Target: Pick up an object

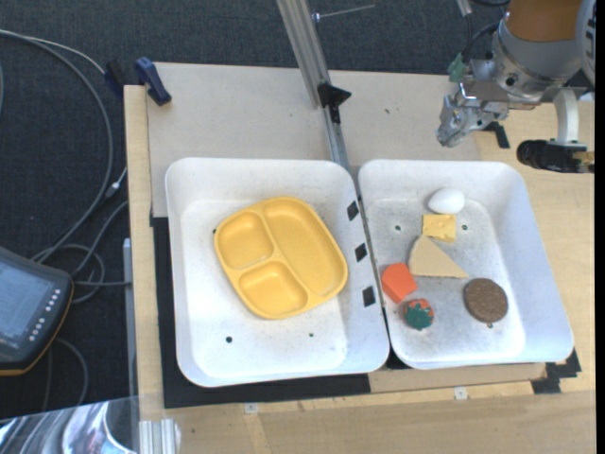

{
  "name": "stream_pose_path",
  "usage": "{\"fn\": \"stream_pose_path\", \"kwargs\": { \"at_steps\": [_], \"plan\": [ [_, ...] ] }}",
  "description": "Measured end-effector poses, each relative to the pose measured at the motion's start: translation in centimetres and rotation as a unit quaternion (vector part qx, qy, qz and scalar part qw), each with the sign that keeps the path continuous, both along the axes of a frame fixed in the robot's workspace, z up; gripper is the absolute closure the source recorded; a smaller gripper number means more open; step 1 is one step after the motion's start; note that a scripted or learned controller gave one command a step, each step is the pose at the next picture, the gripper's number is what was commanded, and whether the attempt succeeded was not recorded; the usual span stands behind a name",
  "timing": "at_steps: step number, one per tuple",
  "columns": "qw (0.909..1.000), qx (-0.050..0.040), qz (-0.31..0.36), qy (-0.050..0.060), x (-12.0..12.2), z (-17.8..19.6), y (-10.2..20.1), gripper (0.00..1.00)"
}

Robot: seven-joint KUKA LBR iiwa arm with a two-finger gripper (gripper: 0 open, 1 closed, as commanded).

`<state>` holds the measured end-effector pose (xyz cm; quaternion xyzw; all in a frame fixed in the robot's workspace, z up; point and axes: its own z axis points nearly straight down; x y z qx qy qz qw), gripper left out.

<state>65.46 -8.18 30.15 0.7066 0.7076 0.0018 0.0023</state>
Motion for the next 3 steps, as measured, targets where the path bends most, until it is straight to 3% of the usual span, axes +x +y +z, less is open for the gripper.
{"fn": "stream_pose_path", "kwargs": {
  "at_steps": [3],
  "plan": [
    [1.0000, 0.0017, 0.002, 0.006, -6.3, -1.7, 15.2, 1.00]
  ]
}}
